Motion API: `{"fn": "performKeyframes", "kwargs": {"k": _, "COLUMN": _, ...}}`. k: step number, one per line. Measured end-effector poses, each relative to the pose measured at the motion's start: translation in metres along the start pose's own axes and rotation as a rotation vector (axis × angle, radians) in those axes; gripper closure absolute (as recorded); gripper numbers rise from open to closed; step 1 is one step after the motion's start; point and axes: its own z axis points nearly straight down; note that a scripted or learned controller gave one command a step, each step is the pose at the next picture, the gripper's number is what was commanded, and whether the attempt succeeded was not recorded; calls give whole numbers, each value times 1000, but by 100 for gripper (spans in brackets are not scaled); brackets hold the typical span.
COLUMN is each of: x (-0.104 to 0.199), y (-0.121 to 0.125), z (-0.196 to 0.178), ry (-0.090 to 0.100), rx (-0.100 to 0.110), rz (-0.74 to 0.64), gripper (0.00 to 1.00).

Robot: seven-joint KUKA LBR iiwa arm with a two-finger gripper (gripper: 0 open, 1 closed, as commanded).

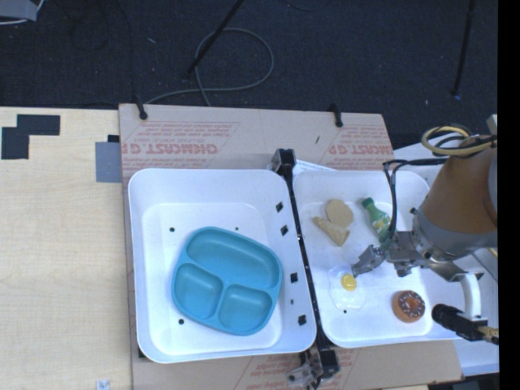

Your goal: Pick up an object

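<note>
The right bin holds several small items. Two tan bread-like pieces lie near its middle, and a green item sits to their right. At the front lie a white fried egg with a yellow yolk and a brown donut. My gripper reaches in from the right, low over the bin. It hangs just above and to the right of the egg, below the bread pieces. Nothing shows held in it.
The left bin holds a blue divided plate. A black divider runs between the bins. The grey arm with its orange band covers the right bin's right side. Cardboard lies behind both bins.
</note>
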Motion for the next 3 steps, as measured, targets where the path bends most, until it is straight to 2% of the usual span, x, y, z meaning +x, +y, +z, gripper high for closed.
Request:
{"fn": "performKeyframes", "kwargs": {"k": 1, "x": -1, "y": 2, "z": 63, "ry": 0, "rx": -1, "rz": 1, "gripper": 0}}
{"fn": "performKeyframes", "kwargs": {"k": 2, "x": -3, "y": 3, "z": 49, "ry": 0, "rx": -6, "rz": 7, "gripper": 100}}
{"fn": "performKeyframes", "kwargs": {"k": 3, "x": -4, "y": -3, "z": -12, "ry": -2, "rx": -9, "rz": 0, "gripper": 100}}
